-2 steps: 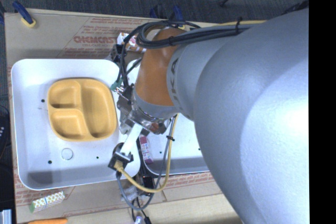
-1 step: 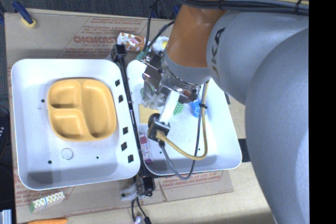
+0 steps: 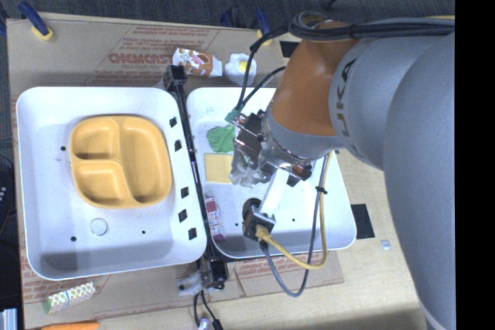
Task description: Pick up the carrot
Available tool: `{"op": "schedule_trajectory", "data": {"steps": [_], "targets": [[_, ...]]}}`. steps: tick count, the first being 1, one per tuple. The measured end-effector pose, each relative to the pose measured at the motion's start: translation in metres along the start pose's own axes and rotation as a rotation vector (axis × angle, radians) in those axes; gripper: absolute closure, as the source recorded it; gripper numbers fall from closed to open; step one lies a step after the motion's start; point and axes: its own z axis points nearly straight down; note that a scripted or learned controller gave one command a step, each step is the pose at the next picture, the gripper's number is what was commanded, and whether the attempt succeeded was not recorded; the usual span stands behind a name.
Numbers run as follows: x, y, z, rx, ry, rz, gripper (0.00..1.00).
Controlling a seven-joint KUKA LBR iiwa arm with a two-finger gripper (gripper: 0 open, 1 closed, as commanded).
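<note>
My gripper [image 3: 247,164] hangs low over the left half of the right bin [image 3: 340,232], its tip just right of a flat yellow square [image 3: 216,167]. A green leafy piece [image 3: 221,138] lies just above and left of the gripper. The grey arm with its orange band [image 3: 313,89] covers most of the right bin's middle and right side, hiding what lies under it. A thin orange thing [image 3: 73,325], cut off by the bottom edge of the view, lies outside the bins at the lower left; I cannot tell what it is.
The left bin [image 3: 39,166] holds a yellow divided plate [image 3: 120,158]. A small dark-red packet [image 3: 213,219] lies by the right bin's left wall. On the cardboard behind the bins sit a small carton [image 3: 193,61] and a white-yellow item [image 3: 240,67]. Cables [image 3: 298,263] loop over the front rim.
</note>
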Motion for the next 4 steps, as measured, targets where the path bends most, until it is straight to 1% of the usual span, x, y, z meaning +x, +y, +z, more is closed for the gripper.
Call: {"op": "schedule_trajectory", "data": {"steps": [1, 2, 3, 4], "targets": [[0.009, -0.006, 0.053, 0.001, 0.0, -0.208, 1.0], [-0.018, 0.013, -0.017, -0.002, 0.001, -0.098, 1.0], [0.061, -0.026, 0.074, 0.001, 0.0, 0.1, 1.0], [0.019, -0.012, -0.032, -0.002, 0.001, 0.043, 1.0]]}}
